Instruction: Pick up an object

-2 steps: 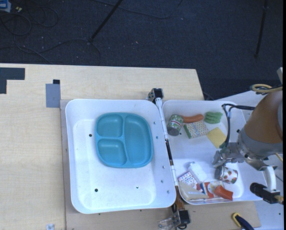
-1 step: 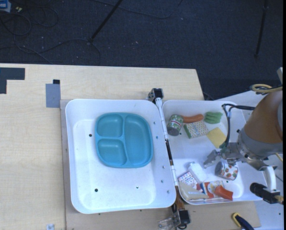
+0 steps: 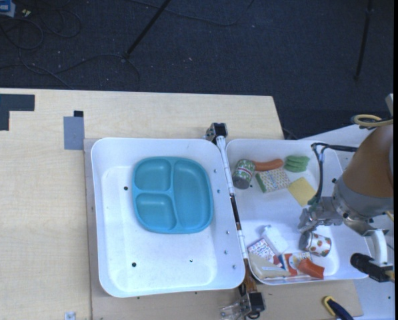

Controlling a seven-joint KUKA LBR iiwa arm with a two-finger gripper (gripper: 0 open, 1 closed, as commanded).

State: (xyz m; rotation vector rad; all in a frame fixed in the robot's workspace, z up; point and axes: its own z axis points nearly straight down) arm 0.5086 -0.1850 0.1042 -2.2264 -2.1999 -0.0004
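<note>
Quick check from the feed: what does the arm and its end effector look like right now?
The arm enters from the right: an orange band above a grey wrist section. A dark cable loops beside it. The end effector is a metallic grey, blocky assembly.

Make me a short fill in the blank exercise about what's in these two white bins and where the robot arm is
The blue three-compartment plastic plate lies in the ____ bin.
The flat yellow sponge block lies in the ____ bin.
The gripper is above the ____ bin.
The slim orange carrot-shaped toy lies between a small grey-green can and a ____ ridged toy.

Missing words: left; right; right; green
</note>
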